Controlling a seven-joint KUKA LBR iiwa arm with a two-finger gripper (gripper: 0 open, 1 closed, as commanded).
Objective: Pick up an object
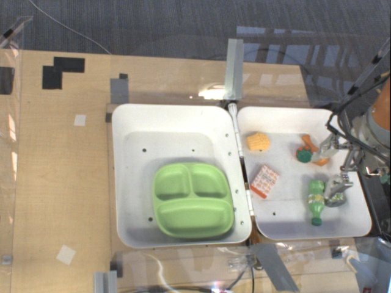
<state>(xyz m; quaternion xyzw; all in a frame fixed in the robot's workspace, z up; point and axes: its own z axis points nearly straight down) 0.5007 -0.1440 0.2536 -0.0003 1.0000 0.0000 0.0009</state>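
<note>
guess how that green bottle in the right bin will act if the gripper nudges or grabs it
The green bottle lies on its side on the flat floor of the right bin, so a sideways nudge would probably roll it. Its rounded body may slip between fingers. It looks like a small toy, so likely light.

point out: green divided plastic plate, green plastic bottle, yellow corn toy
Green divided plastic plate point(193, 199): camera view, left bin, on the ridge between its compartments.
Green plastic bottle point(315, 199): camera view, right bin, middle of its body.
Yellow corn toy point(258, 141): camera view, right bin, centre of the cob.
</note>
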